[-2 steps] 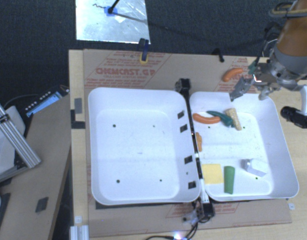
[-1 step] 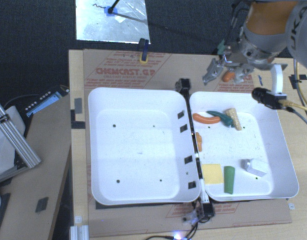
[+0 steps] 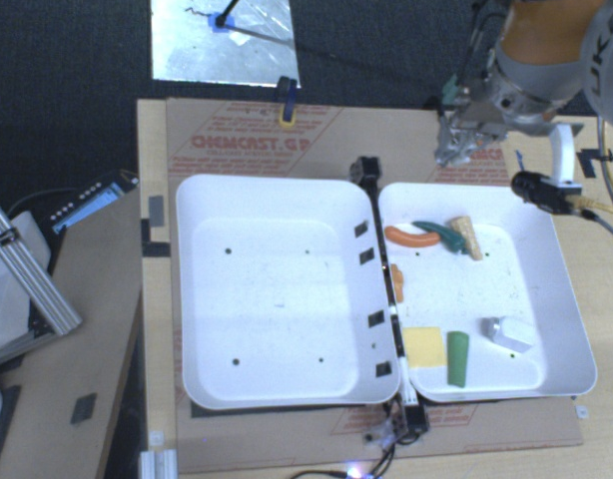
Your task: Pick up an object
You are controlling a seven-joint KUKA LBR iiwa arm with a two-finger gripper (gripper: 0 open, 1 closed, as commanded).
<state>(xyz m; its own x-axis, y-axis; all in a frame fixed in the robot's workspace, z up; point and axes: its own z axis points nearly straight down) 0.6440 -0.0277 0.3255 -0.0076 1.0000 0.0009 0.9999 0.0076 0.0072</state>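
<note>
White plastic forms both bins; the left bin [image 3: 277,287] sits well to the gripper's left and below it. The right bin [image 3: 561,297] lies just below the gripper [image 3: 456,153] and holds the candidates: a yellow block [image 3: 424,346], an orange piece [image 3: 411,236], a green block [image 3: 456,357], a tan piece [image 3: 468,236] and a grey piece [image 3: 506,333]. Its opening cannot be told; the view is too blurred. The gripper hangs above the bin's far rim, holding nothing visible. A sound pick would likely aim for the grey piece, which lies apart from the rest.
</note>
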